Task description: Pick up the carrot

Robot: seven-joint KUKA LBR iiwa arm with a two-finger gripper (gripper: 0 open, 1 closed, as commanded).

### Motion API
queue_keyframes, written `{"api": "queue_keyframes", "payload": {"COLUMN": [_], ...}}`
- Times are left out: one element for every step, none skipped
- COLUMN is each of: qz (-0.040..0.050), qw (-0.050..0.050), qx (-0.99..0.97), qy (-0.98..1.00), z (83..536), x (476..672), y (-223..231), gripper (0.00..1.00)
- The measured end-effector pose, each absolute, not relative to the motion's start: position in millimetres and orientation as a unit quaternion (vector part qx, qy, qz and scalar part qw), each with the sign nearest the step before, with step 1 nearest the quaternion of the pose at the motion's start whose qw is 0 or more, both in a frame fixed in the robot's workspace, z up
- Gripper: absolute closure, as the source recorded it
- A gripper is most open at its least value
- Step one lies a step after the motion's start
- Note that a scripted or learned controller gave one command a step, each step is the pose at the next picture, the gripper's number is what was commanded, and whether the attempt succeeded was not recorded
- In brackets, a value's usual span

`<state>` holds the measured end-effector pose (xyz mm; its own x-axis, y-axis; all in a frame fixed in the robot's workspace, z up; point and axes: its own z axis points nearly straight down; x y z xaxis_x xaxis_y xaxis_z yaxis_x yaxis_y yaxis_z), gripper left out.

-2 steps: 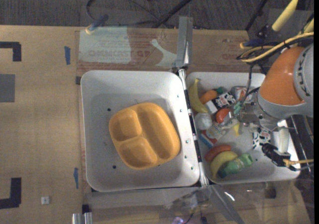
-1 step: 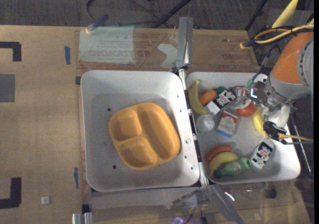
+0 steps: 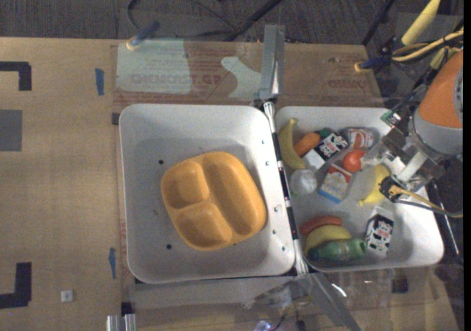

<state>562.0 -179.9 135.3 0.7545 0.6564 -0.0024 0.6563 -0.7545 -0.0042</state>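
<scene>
My arm (image 3: pixel 436 138) is round and thick. It has a bright orange band (image 3: pixel 446 98) near the end. Under the band I am grey and smooth. My claw (image 3: pixel 397 151) is made of small grey and silver metal bits with dark spots. It looks blurry, so I cannot tell more.

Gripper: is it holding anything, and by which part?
It cannot be told; the gripper hangs over the right bin, and the carrot lies apart from it.
</scene>
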Motion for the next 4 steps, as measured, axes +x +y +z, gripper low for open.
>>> {"api": "queue_keyframes", "payload": {"qz": [0.0015, 0.0269, 0.012, 0.0018], "qw": [0.002, 0.024, 0.014, 0.002], "qx": [-0.992, -0.986, -0.985, -0.987], "qy": [-0.124, -0.161, -0.169, -0.158], "z": [84, 78, 91, 187], "x": [550.8, 632.6, 641.9, 594.3], "y": [-192, -214, -211, -161], "gripper": [0.0, 0.0, 1.0, 1.0]}}
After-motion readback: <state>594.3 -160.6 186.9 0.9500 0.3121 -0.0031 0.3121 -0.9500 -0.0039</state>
